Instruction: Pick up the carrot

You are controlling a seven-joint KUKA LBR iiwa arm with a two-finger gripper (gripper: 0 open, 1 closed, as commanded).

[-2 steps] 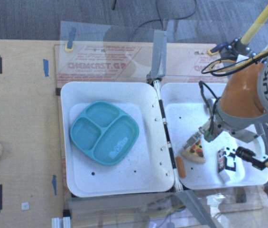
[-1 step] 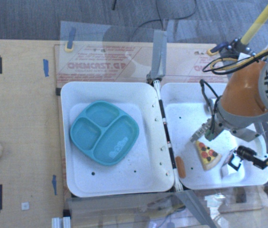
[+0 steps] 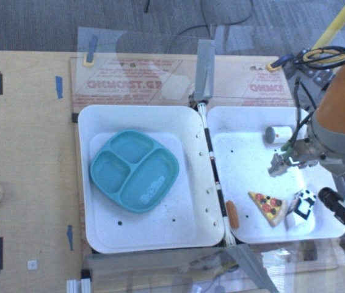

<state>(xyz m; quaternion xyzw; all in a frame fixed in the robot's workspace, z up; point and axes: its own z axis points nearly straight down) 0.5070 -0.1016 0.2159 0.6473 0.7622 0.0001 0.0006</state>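
Overhead view of both bins. The carrot (image 3: 232, 215) is lying in the right bin (image 3: 245, 122), pressed against its left wall near the front corner, leaving little room on that side. The gripper (image 3: 280, 163) is hovering over the bin's middle, well apart from the carrot; whether its jaws are apart or together cannot be told. A pizza slice toy (image 3: 267, 206) is resting between them. The left bin (image 3: 99, 122) is holding a teal divided plate (image 3: 134, 171). The arm (image 3: 341, 112) is being cropped at the right.

Fixed overhead slant onto both bins (image 3: 87, 182)
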